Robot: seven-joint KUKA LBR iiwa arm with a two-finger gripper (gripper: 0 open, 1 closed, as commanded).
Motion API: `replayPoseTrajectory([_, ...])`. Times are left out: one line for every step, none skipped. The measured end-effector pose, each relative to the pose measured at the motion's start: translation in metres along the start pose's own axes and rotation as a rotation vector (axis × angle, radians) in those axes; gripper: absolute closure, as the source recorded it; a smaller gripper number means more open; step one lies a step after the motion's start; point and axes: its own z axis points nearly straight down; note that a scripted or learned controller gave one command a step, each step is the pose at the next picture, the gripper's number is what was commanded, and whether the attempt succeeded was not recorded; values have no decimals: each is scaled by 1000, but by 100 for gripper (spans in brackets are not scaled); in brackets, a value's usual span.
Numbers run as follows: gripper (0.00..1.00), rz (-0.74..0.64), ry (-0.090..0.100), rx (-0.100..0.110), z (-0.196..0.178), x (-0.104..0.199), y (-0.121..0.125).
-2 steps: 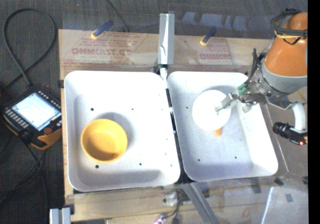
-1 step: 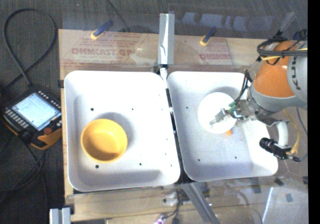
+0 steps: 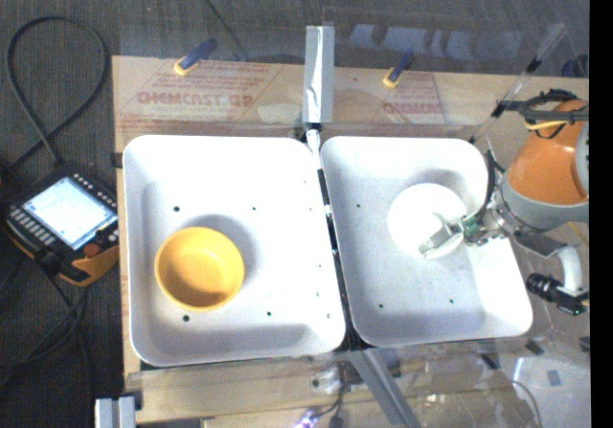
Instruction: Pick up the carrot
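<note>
tool [image 3: 442, 239] low in right white bin [image 3: 383, 302], over white plate [image 3: 421, 211] | jaw state: can't tell | carrot: not spotted, direction from tool unknown | left bin: yellow bowl [image 3: 199, 267]

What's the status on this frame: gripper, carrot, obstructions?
Gripper low over white plate in right bin, finger state unclear. No carrot seen in frame. Yellow bowl sits in left bin, clear of the arm.
</note>
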Motion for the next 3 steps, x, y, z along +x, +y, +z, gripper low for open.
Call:
replayPoseTrajectory([0,-232,12,26,-94,-11,17])
replayPoseTrajectory([0,-478,15,24,-121,37,-40])
replayPoseTrajectory([0,-548,13,21,-282,-3,-13])
